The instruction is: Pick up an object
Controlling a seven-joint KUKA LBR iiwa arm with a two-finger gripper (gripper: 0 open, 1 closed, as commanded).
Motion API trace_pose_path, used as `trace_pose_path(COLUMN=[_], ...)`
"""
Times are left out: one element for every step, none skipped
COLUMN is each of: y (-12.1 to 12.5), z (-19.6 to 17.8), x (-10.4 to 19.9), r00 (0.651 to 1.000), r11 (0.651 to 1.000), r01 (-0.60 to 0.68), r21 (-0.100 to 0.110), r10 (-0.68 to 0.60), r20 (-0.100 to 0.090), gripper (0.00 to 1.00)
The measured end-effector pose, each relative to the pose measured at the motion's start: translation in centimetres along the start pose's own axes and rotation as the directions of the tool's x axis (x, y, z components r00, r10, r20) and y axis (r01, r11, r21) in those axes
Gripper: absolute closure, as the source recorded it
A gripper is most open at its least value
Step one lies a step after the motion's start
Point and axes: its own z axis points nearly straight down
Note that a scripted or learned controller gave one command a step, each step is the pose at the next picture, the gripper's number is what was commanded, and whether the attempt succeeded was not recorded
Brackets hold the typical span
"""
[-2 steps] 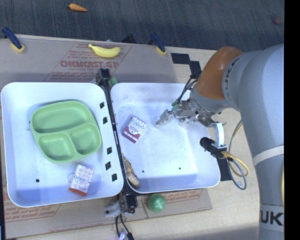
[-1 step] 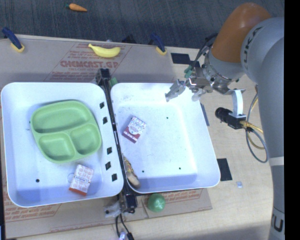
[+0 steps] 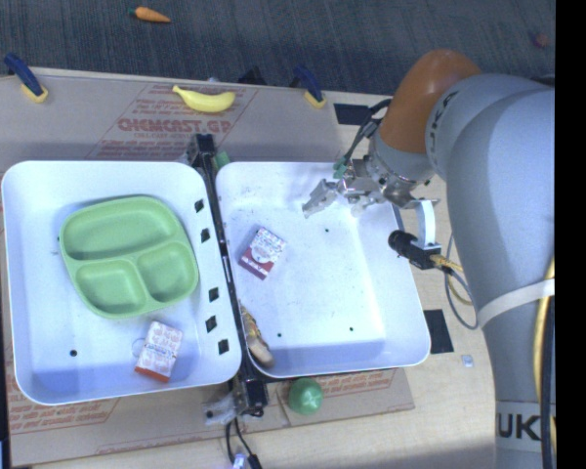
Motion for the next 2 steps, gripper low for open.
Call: trace_pose_path(y=[-9.6, -5.8], z=[-7.9, 1.8], x=[13.0, 7.4], r00=[1.000, 1.000], r11=[1.000, 1.000], r01=[0.004, -0.003], r21=[-0.005, -0.011], r10=[-0.004, 0.003], r20=[0.000, 0.002], gripper=[0.00, 0.00])
